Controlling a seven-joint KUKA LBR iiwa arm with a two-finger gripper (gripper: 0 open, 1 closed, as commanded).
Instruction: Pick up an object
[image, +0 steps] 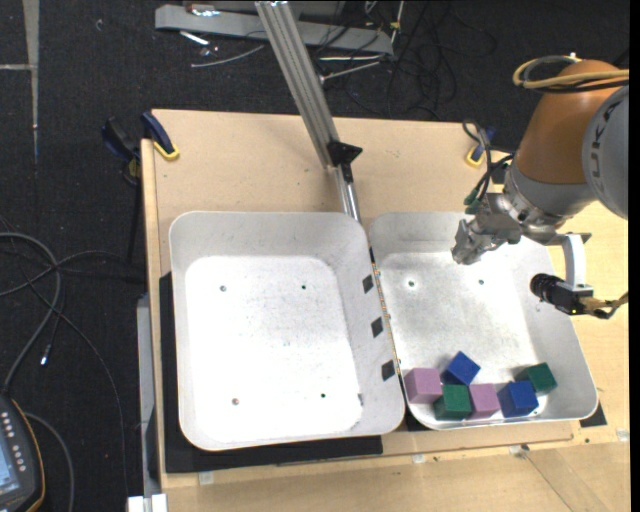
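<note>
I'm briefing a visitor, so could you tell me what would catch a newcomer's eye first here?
Probably the cluster of coloured blocks, pink, blue and green, packed along the near edge of the right bin. Next, the orange-banded arm with its gripper over that bin's far side, well apart from the blocks.

One fixed camera looked down at a slant from above the counter (250, 160), far enough back to take in both white bins (190, 330) side by side, the counter's edges and the dark floor (70, 60) beyond. The arm (570, 130) entered from the frame's right.
</note>
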